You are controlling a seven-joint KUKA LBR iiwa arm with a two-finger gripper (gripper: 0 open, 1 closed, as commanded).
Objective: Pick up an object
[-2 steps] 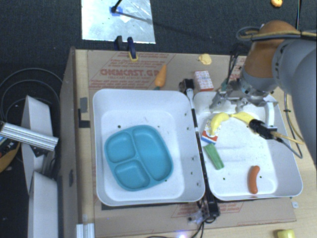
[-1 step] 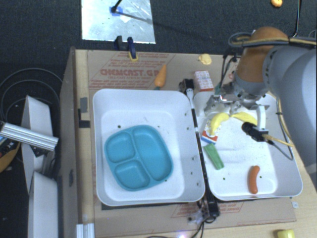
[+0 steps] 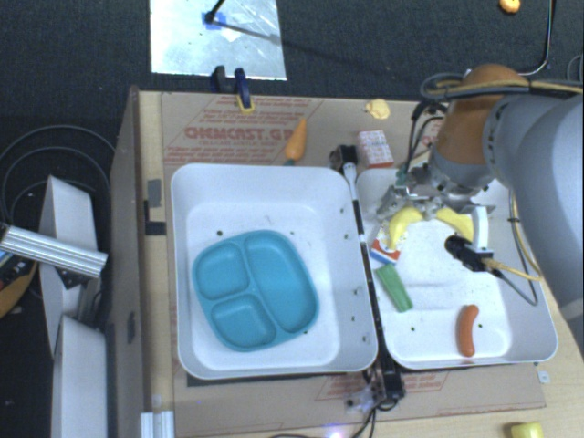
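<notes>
The right bin [image 3: 511,336] holds a yellow banana [image 3: 399,227] at its far left, a green block [image 3: 395,287] near the divider, an orange-red sausage [image 3: 467,329] toward the front, and a small red, white and blue item [image 3: 383,255] beside the banana. My gripper [image 3: 412,199] reaches down at the back of this bin, right over the upper end of the banana. The wrist hides how it meets the banana. In the left bin [image 3: 219,190] lies a blue divided plate [image 3: 255,288].
On the bench behind the bins lie an orange carrot [image 3: 295,140], a small patterned box [image 3: 375,148] and a yellow scrap [image 3: 378,109]. A shiny sheet [image 3: 217,26] lies on the floor beyond. The grey arm [image 3: 538,172] overhangs the right bin's far right corner.
</notes>
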